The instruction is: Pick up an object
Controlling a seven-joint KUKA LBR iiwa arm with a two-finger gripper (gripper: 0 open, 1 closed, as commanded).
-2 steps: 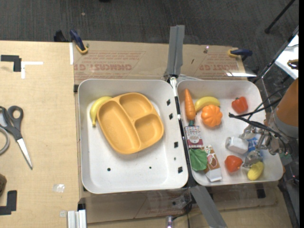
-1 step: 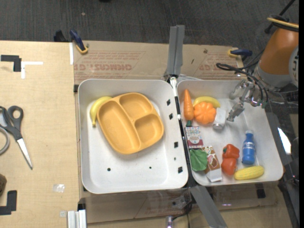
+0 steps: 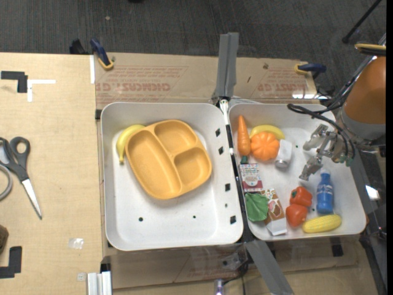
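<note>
So your gripper (image 3: 314, 155) hangs just above the blue bottle (image 3: 325, 193), fingers spread, nothing between them, pumpkin (image 3: 264, 145) well left.

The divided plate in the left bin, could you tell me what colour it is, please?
Orange-yellow all over; the camera view shows the plate well.

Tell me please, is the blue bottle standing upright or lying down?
Lying down. The blue bottle rests flat on the floor of the right bin, its full side showing, cap toward the end effector.

Scissors (image 3: 23, 171) — bench's left side
</note>
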